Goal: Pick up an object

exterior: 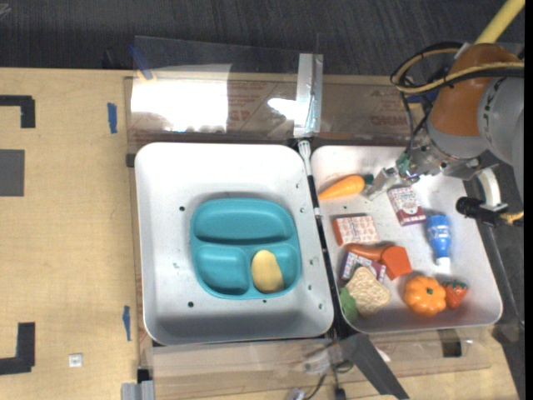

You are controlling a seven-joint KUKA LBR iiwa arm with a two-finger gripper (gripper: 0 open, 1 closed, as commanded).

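End effector point(390, 177): I see it low in the right bin point(483, 302), top edge; finger state I cannot tell.
Carrot point(342, 187): just beside it, at 9 o'clock.
Axis: carrot lies roughly 3-to-9.
Judgement: I'd go for the carrot, nearest target.

Two white bins side by side on the bench point(58, 223). Left bin point(158, 182) holds a teal divided tray point(237, 227) with a potato point(266, 271) in its lower right compartment. Right bin point(483, 298) is cluttered: carrot point(341, 187), small pumpkin point(424, 295), blue bottle point(439, 237), cracker point(367, 291), snack packets. The end effector point(398, 172) hovers at that bin's upper edge, near the carrot.
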